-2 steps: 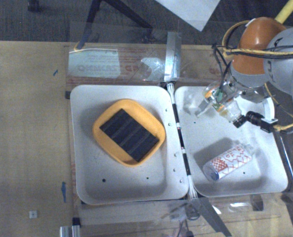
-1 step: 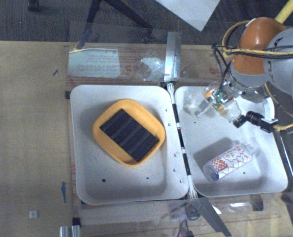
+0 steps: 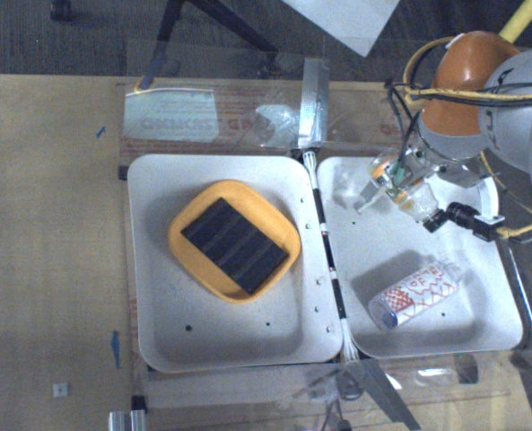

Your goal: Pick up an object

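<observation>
The claw (image 3: 400,187) hangs over the far part of the right bin (image 3: 508,330), below the arm's orange band (image 3: 463,61). Nothing sits between its tips, but the view does not let me tell how far apart they stand.

The nearest candidate for the pick is the patterned cylinder (image 3: 415,296), a bottle-like thing wrapped in white with a red print, lying on its side in the near half of the same bin. It lies nearward of the claw and very slightly to the right, well apart from it. Its long axis runs on a slant, from the near-left end, where a round dark end faces the camera, up to the far-right end, which looks clear and crinkled. A grasp would probably want the claw brought nearward and turned to close across that slant.

The left bin (image 3: 149,330) holds a yellow tray-like object (image 3: 234,239) with a dark ribbed panel on top, farther from the claw and across the divider (image 3: 328,259).

No brand can be read on the cylinder. A taped sheet (image 3: 171,117) on the bench (image 3: 41,241) beyond the left bin bears faint lettering, too blurred to make out.
</observation>
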### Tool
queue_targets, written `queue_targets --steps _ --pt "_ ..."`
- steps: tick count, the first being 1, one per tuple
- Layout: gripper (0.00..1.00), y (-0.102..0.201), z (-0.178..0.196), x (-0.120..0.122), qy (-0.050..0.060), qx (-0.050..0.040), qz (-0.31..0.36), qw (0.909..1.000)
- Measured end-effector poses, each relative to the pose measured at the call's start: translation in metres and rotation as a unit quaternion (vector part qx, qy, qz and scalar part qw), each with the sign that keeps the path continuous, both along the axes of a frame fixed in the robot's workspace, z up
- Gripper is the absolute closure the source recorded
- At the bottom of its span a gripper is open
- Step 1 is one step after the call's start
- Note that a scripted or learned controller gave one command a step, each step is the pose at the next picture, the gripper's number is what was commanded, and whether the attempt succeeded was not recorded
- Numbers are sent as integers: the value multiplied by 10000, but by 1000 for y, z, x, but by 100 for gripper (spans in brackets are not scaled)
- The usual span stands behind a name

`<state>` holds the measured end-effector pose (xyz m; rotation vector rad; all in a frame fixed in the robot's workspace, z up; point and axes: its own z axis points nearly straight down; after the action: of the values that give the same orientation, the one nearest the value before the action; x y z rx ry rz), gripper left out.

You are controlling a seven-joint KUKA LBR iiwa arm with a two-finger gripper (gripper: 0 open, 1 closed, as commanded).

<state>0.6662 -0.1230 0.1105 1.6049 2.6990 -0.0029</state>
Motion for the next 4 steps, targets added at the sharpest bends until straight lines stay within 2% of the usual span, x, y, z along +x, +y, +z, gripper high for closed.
queue_targets --steps 1,2,3,4 --pt "0 6 25 1 -22 6 -879 9961" --pt "0 22 -7 -51 8 15 -203 9998" --pt "0 18 -23 -5 28 18 -21 10000" --pt "0 47 75 1 -12 7 -343 9994"
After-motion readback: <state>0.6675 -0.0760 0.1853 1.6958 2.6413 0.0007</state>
